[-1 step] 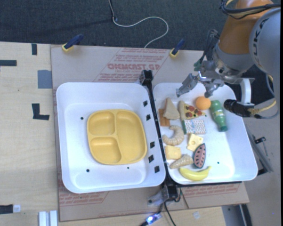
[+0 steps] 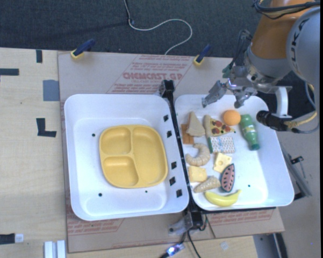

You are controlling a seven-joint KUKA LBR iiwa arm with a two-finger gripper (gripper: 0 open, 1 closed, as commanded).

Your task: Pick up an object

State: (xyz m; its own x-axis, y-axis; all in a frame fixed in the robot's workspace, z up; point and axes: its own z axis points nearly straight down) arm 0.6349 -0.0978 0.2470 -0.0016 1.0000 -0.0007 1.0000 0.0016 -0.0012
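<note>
The right bin holds several toy foods: an orange ball, a green bottle, a pizza slice, a tan wedge, a shrimp-like curl, a cheese piece, a watermelon slice and a banana. My gripper hangs over the bin's far edge, just above and behind the orange ball. Its fingers are spread open with nothing between them.
The left bin holds a yellow divided tray. A black divider clip sits where the bins meet. A white cable trails across the back, and blue-yellow clamps hold the cardboard base.
</note>
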